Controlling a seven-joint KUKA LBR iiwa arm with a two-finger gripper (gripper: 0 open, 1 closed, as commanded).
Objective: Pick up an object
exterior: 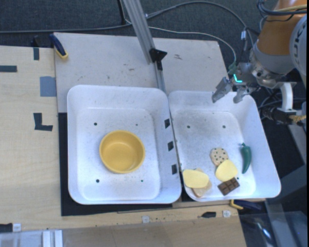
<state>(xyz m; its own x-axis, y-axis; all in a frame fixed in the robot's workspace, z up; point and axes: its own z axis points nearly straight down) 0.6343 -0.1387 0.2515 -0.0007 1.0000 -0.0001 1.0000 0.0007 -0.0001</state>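
fingers: spread apart, nothing between them
gripper (pixel 230 91): upper right of frame, hanging over the top right corner of the right bin (pixel 206 118)
arm (pixel 278 37): grey with orange band, comes in from the right edge, upper right
targets: all clustered at the lower end of the right bin, well apart from the gripper
green pepper (pixel 245 157): lower right of bin, long axis runs roughly top to bottom of frame, most nearly below the fingers
cookie (pixel 218 155): just left of the pepper
yellow slice (pixel 226 170): touching the cookie's lower edge
chocolate piece (pixel 228 186): just below that slice
yellow chip (pixel 195 178): bottom left corner of the right bin, over a pale piece
yellow bowl (pixel 122 151): centre of the left bin (pixel 87 112), far left of the gripper
key relation: items lie down-frame from the fingers; my guess is the gripper has to travel toward the bottom of frame and descend
progress: nothing picked yet
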